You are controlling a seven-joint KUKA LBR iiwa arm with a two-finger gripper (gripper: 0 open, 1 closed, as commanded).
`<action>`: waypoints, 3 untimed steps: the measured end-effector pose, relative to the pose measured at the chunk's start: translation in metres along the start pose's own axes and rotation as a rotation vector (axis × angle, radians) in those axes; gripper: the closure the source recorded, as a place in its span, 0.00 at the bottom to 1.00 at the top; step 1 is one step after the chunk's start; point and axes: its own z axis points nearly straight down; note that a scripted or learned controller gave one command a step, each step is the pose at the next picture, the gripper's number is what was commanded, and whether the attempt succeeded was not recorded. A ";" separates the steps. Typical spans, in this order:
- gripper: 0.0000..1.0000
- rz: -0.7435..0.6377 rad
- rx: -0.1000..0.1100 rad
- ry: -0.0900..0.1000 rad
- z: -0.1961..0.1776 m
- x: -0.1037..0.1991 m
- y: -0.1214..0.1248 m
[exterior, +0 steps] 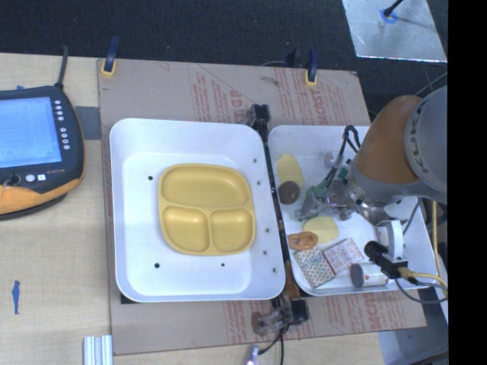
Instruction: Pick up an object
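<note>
hand low in the right bin, among the clutter

we see the hand (323,196) down inside the right bin (304,139), beneath the grey wrist and orange band (384,147). we cannot tell how it stands, nor whether it grips anything. just beside it lie a pale yellow piece (290,170), a brown round object (288,193) and another yellow piece (322,229). nearer the front edge sit an orange-brown ring (303,241), patterned packets (327,261) and a white tube (369,277). the left bin (129,204) carries a yellow divided tray (206,207). a tablet (34,143) rests on the bench (53,280) at far left.
</note>
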 end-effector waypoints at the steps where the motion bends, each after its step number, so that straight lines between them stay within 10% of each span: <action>1: 0.00 0.001 -0.002 0.000 -0.001 -0.072 0.094; 2: 0.00 0.000 -0.002 0.001 -0.048 -0.039 0.116; 3: 0.00 -0.001 0.003 0.000 0.001 -0.030 0.033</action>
